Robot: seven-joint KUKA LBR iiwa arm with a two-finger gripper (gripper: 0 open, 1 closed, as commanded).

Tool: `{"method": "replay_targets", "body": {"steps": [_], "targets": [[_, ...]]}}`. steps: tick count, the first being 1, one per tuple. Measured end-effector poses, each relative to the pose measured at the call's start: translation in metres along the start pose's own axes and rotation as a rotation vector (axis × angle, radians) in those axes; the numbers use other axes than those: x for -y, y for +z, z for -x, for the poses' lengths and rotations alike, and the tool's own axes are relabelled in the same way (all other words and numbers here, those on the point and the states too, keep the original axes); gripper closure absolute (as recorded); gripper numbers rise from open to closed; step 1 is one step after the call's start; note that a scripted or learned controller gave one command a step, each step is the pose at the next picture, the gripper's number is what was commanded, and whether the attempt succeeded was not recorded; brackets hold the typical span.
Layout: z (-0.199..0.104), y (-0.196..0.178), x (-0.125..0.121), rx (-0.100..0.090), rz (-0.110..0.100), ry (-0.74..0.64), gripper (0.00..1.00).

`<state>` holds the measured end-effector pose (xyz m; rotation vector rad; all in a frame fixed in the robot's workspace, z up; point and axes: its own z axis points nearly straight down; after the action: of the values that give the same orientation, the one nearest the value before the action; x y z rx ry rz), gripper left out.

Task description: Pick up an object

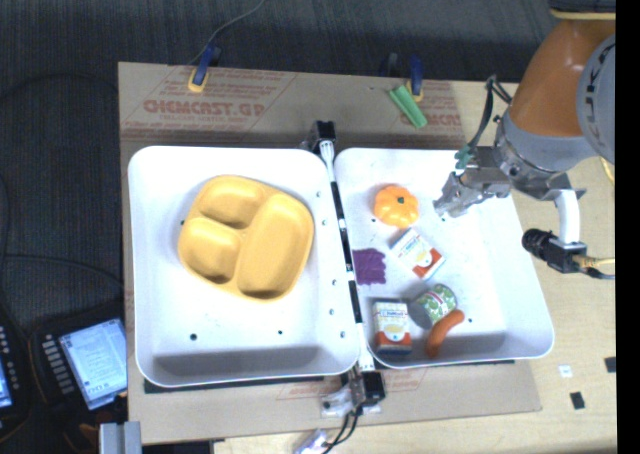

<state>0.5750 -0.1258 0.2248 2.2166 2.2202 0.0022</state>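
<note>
My gripper (pixel 452 198) hangs over the back part of the right bin (pixel 520 292), just right of an orange pumpkin-like toy (pixel 396 204). Nothing shows between its fingers. Below it lie a small white and orange carton (pixel 416 252), a purple piece (pixel 368 265), a red and white can (pixel 392 323), a green and grey round object (pixel 434 303) and an orange-red sausage shape (pixel 445 329). A large yellow moulded object (pixel 246 235) sits in the left bin (pixel 160 332).
A black divider strip (pixel 338 227) runs between the two bins. Blue and green clips (pixel 408 104) sit on the cardboard behind the bins. A black fitting (pixel 550 245) juts out by the right bin's edge.
</note>
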Motion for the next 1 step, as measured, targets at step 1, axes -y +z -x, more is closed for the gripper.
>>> {"method": "replay_targets", "body": {"steps": [1], "targets": [[0.0003, 0.0014, 0.0011, 0.0, -0.004, 0.001, 0.0]]}}
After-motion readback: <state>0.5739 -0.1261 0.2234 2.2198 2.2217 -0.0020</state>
